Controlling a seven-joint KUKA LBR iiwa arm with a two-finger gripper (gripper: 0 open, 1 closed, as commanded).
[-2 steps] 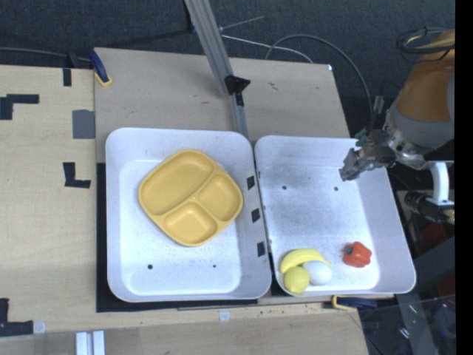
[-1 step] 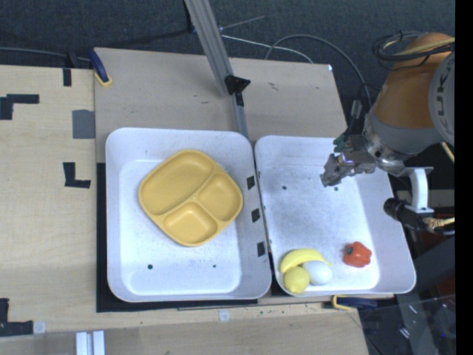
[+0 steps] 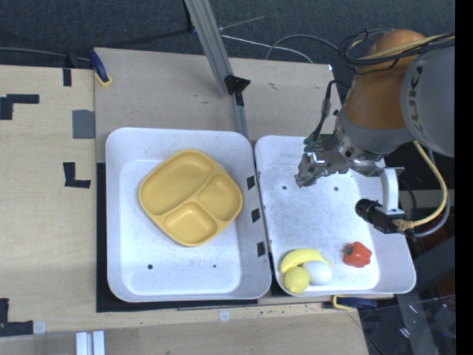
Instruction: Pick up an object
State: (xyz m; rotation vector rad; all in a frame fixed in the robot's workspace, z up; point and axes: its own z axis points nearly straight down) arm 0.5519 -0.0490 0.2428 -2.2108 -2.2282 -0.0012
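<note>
so far nothing looks lifted. largest first: the bench (image 3: 170, 95) carries two shallow white bins side by side. the left bin (image 3: 122, 272) holds a yellow divided tray (image 3: 191, 197), lying flat, turned a little askew, well apart from the arm.

the right bin (image 3: 399, 276) takes the arm (image 3: 384, 87), grey with its orange band, reaching in from the right. the gripper (image 3: 305, 176) sits over the upper left part of this bin, pointing down toward bare white floor. the fingers are small and dark against the wrist; i cannot tell whether the jaws stand apart or together, and no object is visible between them.

the candidates for picking all lie along the near edge of the right bin, well apart from the gripper. a yellow banana (image 3: 303, 258) curves over a yellow lemon-like ball (image 3: 296, 279), the two touching, and a small white egg-shaped piece (image 3: 320, 273) rests against them. a small red pepper-like object (image 3: 357, 254) sits a little to their right, apart from the cluster.

judgement: the task reads as early. no grasp is made, no object is off the floor of its bin. what is left is nearly all of it: travel over to one item, descend, close on it, raise it. the red piece, standing alone, looks the cleaner target; the clustered three could crowd the fingers.
</note>
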